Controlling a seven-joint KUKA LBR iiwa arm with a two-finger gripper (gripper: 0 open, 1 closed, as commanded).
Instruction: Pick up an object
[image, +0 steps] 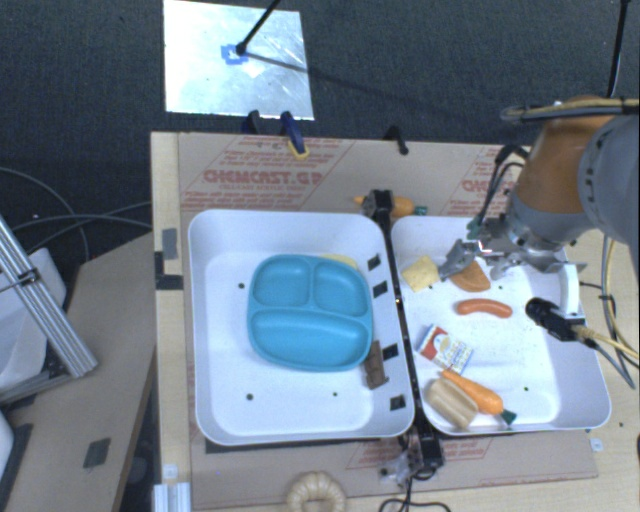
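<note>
The left bin holds a blue divided plate, lying flat near its middle, with a small brown object just beside the plate's lower right corner, against the divider between the bins.

In the right bin are small toy foods. A pale yellow cheese wedge sits near the upper left. Just right of it is an orange piece, and below that a sausage lies on its side. Further down are a small printed carton, a carrot and a tan bread roll, the last two touching.

The gripper hangs over the upper part of the right bin, its tips close above the cheese wedge and the orange piece. Whether the pincer is open or closed cannot be told at this angle, and nothing is seen between its tips.

The nearest likely target is the cheese wedge or the orange piece. Both look like light, stiff, smooth plastic, so they may slip or skid if pinched off-centre. The wedge is best taken across its two flat faces; the sausage, across its narrow middle.
</note>
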